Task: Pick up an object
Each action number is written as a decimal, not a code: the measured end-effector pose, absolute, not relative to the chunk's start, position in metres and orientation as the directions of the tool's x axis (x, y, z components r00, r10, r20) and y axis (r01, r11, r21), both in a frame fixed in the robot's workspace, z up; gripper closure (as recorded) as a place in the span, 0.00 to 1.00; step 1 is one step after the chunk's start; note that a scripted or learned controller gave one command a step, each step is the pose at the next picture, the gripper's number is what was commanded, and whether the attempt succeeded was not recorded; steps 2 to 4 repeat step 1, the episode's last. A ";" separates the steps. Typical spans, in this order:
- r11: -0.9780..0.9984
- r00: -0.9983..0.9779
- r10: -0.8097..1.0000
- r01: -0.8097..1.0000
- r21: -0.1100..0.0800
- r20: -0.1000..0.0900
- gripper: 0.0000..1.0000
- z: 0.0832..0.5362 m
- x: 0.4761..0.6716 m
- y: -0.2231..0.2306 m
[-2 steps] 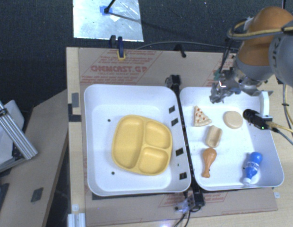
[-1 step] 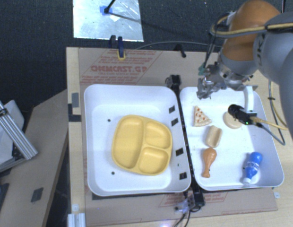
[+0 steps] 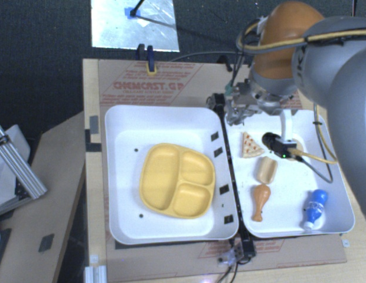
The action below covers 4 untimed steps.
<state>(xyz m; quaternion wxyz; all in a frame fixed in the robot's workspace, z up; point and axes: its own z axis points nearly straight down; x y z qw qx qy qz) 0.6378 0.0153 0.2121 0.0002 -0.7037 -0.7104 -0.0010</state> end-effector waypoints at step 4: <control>0.010 -0.010 1.000 1.000 0.001 0.002 1.00 0.209 0.634 0.068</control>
